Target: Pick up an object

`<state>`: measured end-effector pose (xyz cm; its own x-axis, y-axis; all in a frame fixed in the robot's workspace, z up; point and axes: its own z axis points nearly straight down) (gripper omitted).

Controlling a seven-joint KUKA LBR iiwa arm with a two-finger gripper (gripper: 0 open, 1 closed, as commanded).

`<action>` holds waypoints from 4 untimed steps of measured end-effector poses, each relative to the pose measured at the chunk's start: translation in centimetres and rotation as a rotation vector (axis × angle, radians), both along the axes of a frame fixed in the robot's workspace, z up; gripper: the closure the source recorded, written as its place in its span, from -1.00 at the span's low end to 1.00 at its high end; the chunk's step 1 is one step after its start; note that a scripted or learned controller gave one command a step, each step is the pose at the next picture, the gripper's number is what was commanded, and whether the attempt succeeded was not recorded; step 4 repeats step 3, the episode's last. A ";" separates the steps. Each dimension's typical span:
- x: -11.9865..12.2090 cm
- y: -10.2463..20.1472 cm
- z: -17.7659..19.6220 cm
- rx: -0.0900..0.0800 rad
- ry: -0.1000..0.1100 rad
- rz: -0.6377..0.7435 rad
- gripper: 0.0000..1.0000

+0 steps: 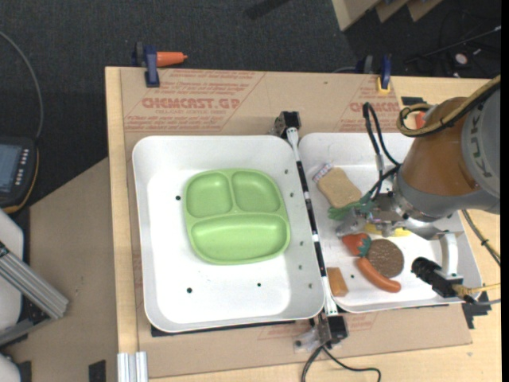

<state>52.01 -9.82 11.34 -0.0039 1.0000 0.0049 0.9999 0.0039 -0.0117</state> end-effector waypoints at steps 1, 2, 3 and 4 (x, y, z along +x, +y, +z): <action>-2.1 0.1 -2.6 -0.009 -0.025 -0.004 -1.00; -1.9 -0.1 -1.3 -0.014 -0.031 -0.006 1.00; 3.5 5.5 7.7 -0.004 -0.025 0.004 1.00; 3.5 5.5 7.7 -0.004 -0.025 0.004 1.00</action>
